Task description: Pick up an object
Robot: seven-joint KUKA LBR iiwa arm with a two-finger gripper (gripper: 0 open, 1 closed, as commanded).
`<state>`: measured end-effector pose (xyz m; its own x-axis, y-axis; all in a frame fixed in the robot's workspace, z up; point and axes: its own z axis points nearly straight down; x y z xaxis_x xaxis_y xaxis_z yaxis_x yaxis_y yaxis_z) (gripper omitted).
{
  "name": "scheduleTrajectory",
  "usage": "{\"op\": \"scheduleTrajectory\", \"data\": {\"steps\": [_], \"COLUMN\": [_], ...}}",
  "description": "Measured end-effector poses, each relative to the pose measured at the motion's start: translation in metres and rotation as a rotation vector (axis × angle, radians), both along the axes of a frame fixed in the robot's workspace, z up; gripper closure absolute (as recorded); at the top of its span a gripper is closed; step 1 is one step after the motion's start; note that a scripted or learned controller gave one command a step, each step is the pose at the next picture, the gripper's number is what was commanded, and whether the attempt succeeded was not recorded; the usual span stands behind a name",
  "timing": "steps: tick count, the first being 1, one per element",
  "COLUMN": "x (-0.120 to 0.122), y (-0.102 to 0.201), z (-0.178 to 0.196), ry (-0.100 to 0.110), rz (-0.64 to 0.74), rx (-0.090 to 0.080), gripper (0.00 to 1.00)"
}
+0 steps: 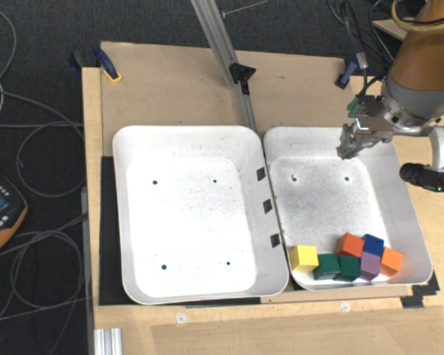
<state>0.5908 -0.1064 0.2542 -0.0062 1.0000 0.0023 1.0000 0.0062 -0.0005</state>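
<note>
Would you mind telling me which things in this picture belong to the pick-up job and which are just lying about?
Part of the job:
- gripper, above the right bin's far end
- right bin
- blocks in its near corner: yellow block, green blocks, orange blocks, blue block, purple block

Just lying about:
- left bin
- blue clamps
- cables on the floor
- handheld device

You look down from one fixed camera set above the bench (pixel 177 72), tilted slightly so the far edge sits at the top. Both white bins, the left bin (pixel 189 213) and the right bin (pixel 322 198), fit in frame at middle distance, with the arm (pixel 422 65) entering from your right.
</note>
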Motion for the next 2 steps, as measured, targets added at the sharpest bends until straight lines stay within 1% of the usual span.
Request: {"op": "scheduleTrajectory", "data": {"steps": [1,2], "x": [0.013,0.015], "y": [0.051,0.104], "z": [0.005,0.010], "ry": [-0.003,-0.002], "rz": [0.001,0.001], "rx": [0.000,0.000], "gripper": [1.00,1.00]}}
